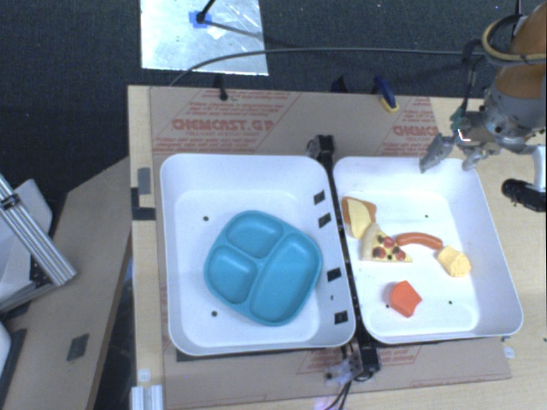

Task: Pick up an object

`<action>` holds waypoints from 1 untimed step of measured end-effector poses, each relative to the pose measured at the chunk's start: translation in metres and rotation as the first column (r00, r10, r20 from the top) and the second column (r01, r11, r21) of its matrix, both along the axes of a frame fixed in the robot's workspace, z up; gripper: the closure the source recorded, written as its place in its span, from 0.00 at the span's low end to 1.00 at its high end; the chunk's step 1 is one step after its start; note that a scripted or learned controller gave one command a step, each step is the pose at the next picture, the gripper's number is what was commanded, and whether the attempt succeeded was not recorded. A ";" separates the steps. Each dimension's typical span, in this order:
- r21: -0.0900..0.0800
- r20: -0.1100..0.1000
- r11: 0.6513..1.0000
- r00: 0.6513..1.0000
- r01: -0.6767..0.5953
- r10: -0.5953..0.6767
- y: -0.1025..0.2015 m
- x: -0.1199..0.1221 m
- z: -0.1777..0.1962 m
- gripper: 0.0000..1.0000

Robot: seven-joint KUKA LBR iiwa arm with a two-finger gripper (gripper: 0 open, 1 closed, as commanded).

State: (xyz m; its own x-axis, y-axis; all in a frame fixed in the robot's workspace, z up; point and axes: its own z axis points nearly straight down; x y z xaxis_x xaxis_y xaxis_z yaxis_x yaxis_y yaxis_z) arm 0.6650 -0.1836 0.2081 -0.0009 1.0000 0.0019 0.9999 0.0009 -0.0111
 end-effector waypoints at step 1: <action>-0.002 0.013 1.000 1.000 -0.003 0.003 0.001 0.003 0.009 0.00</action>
State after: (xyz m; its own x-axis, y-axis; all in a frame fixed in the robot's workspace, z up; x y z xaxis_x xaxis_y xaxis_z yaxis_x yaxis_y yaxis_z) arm 0.6678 -0.1829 0.2173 -0.0037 1.0000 -0.0006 1.0000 0.0037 0.0021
